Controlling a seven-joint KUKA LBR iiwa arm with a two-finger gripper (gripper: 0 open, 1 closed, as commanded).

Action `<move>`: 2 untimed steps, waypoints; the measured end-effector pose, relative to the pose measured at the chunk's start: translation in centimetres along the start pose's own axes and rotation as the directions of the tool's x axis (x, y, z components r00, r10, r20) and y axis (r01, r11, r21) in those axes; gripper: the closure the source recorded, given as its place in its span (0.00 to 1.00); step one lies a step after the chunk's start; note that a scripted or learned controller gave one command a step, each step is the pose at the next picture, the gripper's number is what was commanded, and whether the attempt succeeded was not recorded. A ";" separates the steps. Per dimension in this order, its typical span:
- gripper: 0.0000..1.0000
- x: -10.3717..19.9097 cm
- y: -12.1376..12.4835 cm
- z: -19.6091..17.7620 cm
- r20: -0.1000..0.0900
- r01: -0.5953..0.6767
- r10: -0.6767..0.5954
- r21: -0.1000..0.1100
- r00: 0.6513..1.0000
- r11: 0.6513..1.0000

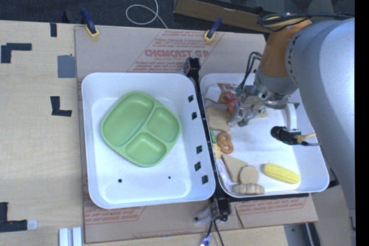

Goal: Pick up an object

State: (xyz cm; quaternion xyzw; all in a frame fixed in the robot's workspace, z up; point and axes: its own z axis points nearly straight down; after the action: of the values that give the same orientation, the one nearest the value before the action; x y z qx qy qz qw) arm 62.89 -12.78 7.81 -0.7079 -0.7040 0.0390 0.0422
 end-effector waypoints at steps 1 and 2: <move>0.00 0.0 0.0 0.0 0.000 0.000 0.000 0.000 1.000 1.000; 0.00 0.0 0.0 0.0 0.000 0.000 0.000 0.000 1.000 1.000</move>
State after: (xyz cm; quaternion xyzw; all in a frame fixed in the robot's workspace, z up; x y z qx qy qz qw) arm 62.90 -12.76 7.80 -0.7078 -0.7041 0.0391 0.0422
